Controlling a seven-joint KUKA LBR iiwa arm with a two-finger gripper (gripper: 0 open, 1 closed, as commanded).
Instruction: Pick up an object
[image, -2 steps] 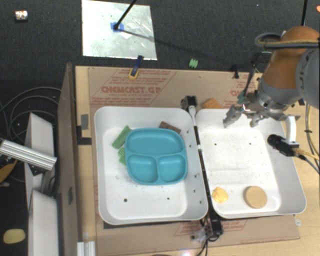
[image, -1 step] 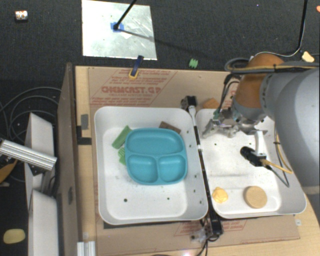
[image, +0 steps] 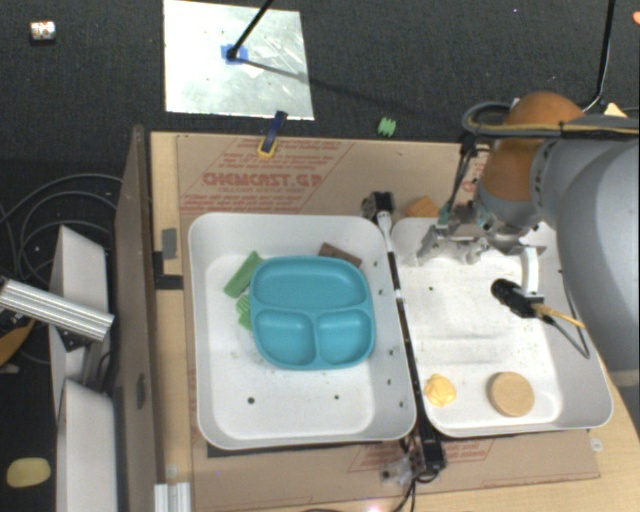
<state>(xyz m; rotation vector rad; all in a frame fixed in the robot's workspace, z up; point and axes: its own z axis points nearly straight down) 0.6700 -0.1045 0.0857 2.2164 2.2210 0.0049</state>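
Brown cardboard sheet printed with red lettering (image: 300, 180) covers the bench, and both bins sit on it side by side, their inner rims touching. Around the bench lies dark speckled floor covering (image: 80, 90). On it, beyond the far edge, is a shiny silver rectangular sheet (image: 240, 60), and loops of black cable (image: 40, 230) lie to the left beside a ribbed metal bar (image: 55, 308). A small blue and yellow clip (image: 272, 135) sits at the far edge of the cardboard, with a tiny green piece (image: 387, 126) on the floor further right.

The left white plastic bin (image: 215, 400) holds a blue three-compartment plastic plate (image: 310, 310). Flat green strips (image: 241, 273) show along the plate's left edge, and a dark brown block (image: 340, 253) shows at its far edge.

The right white plastic bin (image: 480, 330) holds a small yellow lump (image: 439, 389) and a round tan disc (image: 512, 393), near each other along the near wall. The grey arm (image: 600, 230) with its orange band (image: 520, 150) reaches in from the right. The metal gripper (image: 455, 243) is at that bin's far left corner, well apart from both objects. Whether it is open or closed cannot be told.
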